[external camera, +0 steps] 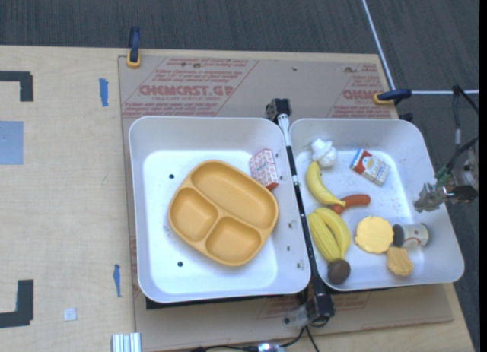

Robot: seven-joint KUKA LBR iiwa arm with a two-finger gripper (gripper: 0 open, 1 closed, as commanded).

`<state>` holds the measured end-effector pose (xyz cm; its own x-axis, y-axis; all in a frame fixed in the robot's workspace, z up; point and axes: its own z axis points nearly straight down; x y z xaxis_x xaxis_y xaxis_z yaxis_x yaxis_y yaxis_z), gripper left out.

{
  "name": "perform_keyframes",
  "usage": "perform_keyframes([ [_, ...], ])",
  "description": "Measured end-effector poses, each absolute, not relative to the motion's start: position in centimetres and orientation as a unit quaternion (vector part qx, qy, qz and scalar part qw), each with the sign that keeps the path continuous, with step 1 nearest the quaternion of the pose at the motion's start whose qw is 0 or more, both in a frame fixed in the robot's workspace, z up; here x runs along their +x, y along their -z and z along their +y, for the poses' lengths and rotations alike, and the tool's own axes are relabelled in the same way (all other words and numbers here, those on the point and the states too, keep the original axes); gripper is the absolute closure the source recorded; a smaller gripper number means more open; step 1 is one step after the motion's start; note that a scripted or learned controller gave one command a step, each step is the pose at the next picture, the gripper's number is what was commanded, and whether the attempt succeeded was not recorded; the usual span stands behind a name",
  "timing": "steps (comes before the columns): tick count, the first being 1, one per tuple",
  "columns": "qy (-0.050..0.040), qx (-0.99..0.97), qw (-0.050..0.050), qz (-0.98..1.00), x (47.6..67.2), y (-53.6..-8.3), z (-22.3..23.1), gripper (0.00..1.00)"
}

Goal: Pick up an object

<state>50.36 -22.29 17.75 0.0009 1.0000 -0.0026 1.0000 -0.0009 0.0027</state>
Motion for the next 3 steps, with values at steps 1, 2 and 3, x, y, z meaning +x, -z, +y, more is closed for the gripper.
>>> perform_keyframes([
  [1, -0.0003, 0.707, -0.001, 0.708, 49.5, -19.1, -13.9, 1.0],
  [2, -0.0001, 0.707, -0.001, 0.707, 49.5, -19.1, -13.9, 0.0],
  [3, -0.0017, 0.707, 0.002, 0.708, 55.3, -8.6, -11.8, 0.0],
])
